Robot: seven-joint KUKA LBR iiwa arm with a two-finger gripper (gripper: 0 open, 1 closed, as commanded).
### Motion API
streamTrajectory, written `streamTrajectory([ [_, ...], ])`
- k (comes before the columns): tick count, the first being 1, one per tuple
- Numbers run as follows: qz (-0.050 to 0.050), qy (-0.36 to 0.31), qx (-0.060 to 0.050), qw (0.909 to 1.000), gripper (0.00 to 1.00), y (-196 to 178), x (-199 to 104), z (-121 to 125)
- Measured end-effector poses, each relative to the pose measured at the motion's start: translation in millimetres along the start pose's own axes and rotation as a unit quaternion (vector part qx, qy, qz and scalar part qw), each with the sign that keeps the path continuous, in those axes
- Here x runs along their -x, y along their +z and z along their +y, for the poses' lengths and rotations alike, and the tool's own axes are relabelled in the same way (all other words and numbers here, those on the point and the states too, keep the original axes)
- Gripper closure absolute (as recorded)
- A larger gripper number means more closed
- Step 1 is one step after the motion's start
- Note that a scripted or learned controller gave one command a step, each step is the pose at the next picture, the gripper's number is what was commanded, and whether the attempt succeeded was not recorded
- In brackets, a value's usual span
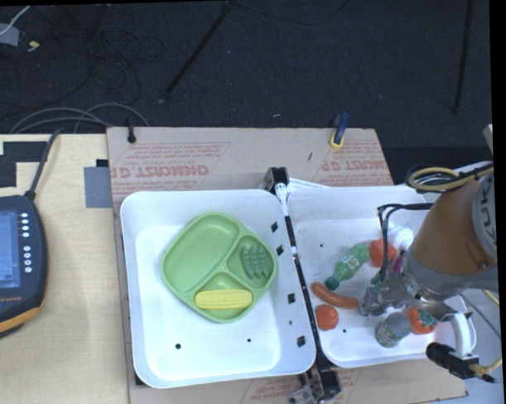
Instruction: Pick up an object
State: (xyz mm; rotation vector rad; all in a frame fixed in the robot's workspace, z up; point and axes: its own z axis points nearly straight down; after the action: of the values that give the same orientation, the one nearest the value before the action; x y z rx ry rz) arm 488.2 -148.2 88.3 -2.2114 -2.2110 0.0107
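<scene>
Pendant (10, 255) at far left edge of frame, screen lit. Left bin (150, 341): green divided plate (206, 248) near its middle, corn cob (223, 300) lying in the plate's lower compartment, green ridged piece (254, 260) in the right compartment.

Right bin (336, 204), lower right of frame: sausage (335, 297) and small red ball (327, 317) low near the divider, green bottle (348, 265) tilted above them, orange-red item (380, 252) just beyond it. Grey cup-like thing (391, 330) and another red piece (422, 319) sit close under the wrist.

Gripper (377, 302) is down among this clutter, between bottle and grey cup; whether its pincer is open or closed cannot be told, nor anything held.

Judgement: step in hand is the descent onto a target. Next move calls for closing on one item only, then a straight lift clear of neighbours.
</scene>
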Motion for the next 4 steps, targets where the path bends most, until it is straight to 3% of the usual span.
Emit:
streamTrajectory([
  [1, -0.003, 0.0, 0.007, 1.0, 1.0, -41.8, 43.5, -12.9],
  [2, -0.001, -0.007, 0.009, 0.9999, 1.0, -101.6, -89.7, -2.7],
  [3, -0.006, 0.003, 0.009, 0.9999, 1.0, 4.3, -63.8, -12.1],
  [4, -0.002, -0.003, 0.012, 0.9999, 1.0, -149.2, -121.0, -13.1],
])
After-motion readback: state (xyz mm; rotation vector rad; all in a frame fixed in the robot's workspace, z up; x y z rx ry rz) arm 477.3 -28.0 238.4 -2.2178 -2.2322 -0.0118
